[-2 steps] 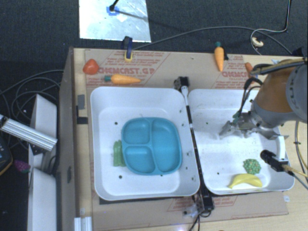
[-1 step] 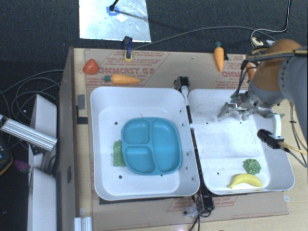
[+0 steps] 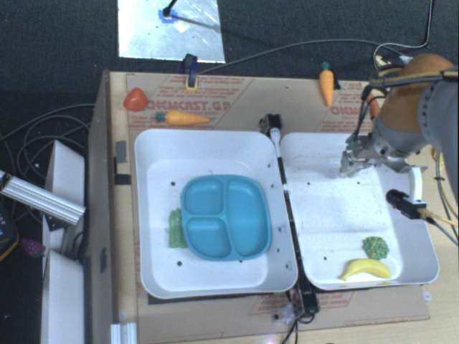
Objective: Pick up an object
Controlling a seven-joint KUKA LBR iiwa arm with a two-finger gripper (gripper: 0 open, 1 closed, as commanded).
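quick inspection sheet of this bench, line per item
surface: cardboard-topped bench bearing left white bin and right white bin
job's things: yellow banana, green broccoli piece in right bin; blue divided plate, green vegetable in left bin
clutter: two orange carrots, red tomato on bench
gripper: two-finger gripper over right bin's far end, nothing held
cables: black leads left of bench
surroundings: silver sheet on floor

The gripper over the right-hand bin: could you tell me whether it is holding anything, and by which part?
Nothing shows between the fingers of the gripper; it hangs over the right bin, apart from the banana and broccoli.
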